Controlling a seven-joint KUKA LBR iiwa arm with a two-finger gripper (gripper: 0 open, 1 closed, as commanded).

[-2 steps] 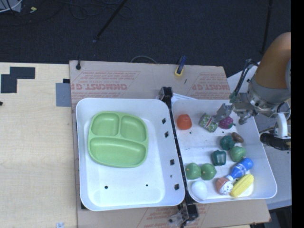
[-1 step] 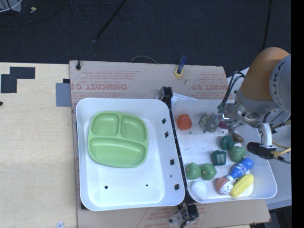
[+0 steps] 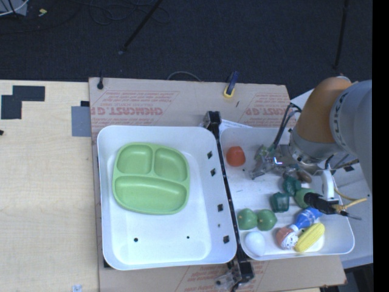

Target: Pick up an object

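My gripper (image 3: 260, 163) hangs low over the right bin (image 3: 243, 140), its metal fingers spread apart with nothing between them. A red-orange round object (image 3: 236, 156) lies just left of the fingertips, apart from them. Below sit two green round objects (image 3: 256, 219), a white egg-shaped object (image 3: 254, 243), a yellow corn cob (image 3: 309, 237), a blue and white object (image 3: 306, 217), a pinkish ball (image 3: 284, 236) and dark teal pieces (image 3: 285, 193). The arm (image 3: 328, 117) covers the bin's upper right part.
The left bin (image 3: 121, 236) holds a green divided plate (image 3: 151, 178). A black divider (image 3: 222, 187) runs between the bins. Cardboard (image 3: 158, 105) lies under both bins. A blue and yellow clamp (image 3: 230, 85) stands at the cardboard's far edge.
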